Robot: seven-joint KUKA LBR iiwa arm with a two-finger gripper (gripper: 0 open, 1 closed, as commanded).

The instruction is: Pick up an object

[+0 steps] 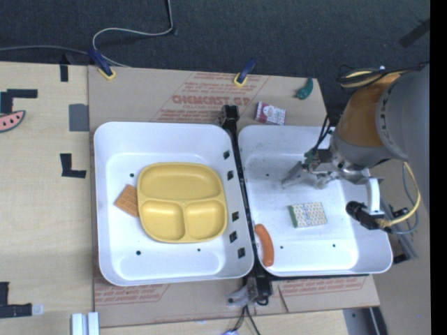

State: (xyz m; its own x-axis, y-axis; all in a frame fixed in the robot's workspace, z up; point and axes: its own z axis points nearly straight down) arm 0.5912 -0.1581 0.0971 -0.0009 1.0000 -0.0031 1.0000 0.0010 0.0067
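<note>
My gripper (293,178) hangs over the back middle of the right bin (363,257), reaching in from the right below the orange wrist band. Nothing shows in it. A small square pad with a green-and-white pattern (308,215) lies flat on the bin floor, just in front of the gripper and a little to its right. An orange sausage-shaped object (264,244) lies along the bin's front left wall. In the left bin (112,257) sits a yellow divided plate (183,202), with a tan waffle-like piece (127,201) tucked against its left edge.
A small red-and-white packet (269,113) lies on the cardboard behind the right bin, with a teal clip (304,88) near it. Yellow clamps (244,74) hold the cardboard's back edge. A black bar (235,187) divides the bins. Cables (391,218) hang off the arm at right.
</note>
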